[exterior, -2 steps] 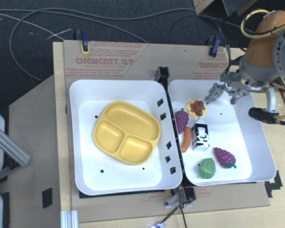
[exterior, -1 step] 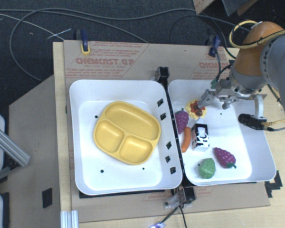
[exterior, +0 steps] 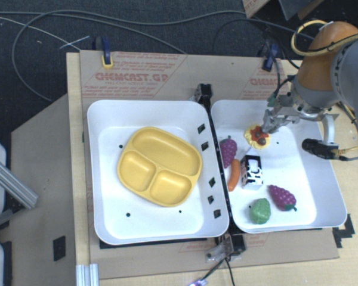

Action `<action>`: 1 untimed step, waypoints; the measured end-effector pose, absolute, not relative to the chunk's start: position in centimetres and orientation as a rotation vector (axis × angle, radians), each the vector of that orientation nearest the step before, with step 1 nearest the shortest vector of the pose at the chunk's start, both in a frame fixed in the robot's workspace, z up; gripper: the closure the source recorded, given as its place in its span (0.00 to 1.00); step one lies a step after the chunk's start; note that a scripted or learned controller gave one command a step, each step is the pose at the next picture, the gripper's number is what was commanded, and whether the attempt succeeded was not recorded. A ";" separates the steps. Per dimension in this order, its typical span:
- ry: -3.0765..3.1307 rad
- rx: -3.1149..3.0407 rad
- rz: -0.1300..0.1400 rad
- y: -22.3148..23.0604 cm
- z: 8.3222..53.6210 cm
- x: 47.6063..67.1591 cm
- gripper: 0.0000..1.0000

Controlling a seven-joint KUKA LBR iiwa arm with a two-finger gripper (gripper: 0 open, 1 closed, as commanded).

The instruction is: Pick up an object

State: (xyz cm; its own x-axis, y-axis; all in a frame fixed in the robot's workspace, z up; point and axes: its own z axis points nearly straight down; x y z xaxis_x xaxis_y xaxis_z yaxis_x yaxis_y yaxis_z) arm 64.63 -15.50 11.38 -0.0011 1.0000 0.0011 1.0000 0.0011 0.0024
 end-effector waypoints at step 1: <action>2.220 2.218 0.004 -15.4 15.7 64.7 1.00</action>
State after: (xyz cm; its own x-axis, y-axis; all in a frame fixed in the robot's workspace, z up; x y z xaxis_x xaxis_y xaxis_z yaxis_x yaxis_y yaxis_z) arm 64.73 -15.37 15.74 -0.0010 1.0000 -0.0007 1.0000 0.0010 0.0047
